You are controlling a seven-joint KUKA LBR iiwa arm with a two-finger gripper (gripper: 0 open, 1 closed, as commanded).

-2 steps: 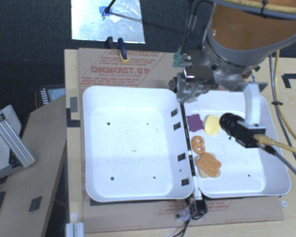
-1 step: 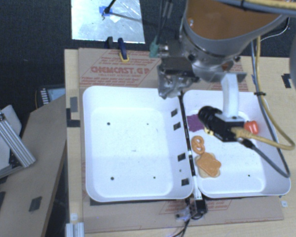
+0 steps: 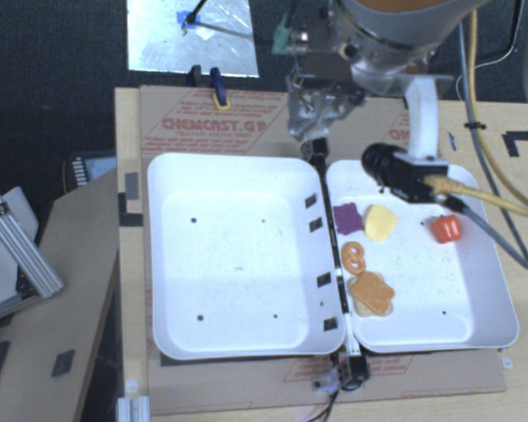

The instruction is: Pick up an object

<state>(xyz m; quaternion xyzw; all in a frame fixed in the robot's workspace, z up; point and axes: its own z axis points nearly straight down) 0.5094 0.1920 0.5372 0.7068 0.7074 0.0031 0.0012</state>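
Far left we see a slanted aluminium rail (image 3: pixel 16 244) and a grey side table (image 3: pixel 62 262) against the dark floor (image 3: pixel 44 60). Next comes the bench (image 3: pixel 128 236), topped with a brown board (image 3: pixel 211 123) printed in red lettering; a blue-and-yellow clamp (image 3: pixel 218 90) sits at its back edge. Behind that, a shiny foil sheet (image 3: pixel 192 23) lies on the floor with a small blue item on it. The left bin (image 3: pixel 172 323) is white, with a few dark specks on its floor. Black clips run down the seam (image 3: pixel 328 253) where it meets the right bin (image 3: pixel 484 323). Just right of the seam, in the right bin, we see a purple piece (image 3: pixel 348 218), a yellow piece (image 3: pixel 380 222) touching or nearly touching it, an orange pretzel (image 3: pixel 354 257) below those, and a tan piece (image 3: pixel 372 294) just under the pretzel. A red piece (image 3: pixel 446 229) sits well apart toward the right side. The gripper (image 3: pixel 312 130) hangs above the back end of the seam, over the board, clear of all the pieces; nothing is between its fingers, and we cannot tell their spacing from this angle. The grey arm (image 3: pixel 396 25) with its orange band fills the top right. A black fitting (image 3: pixel 396 172) with a yellow hose (image 3: pixel 484 199) overhangs the back of the right bin.
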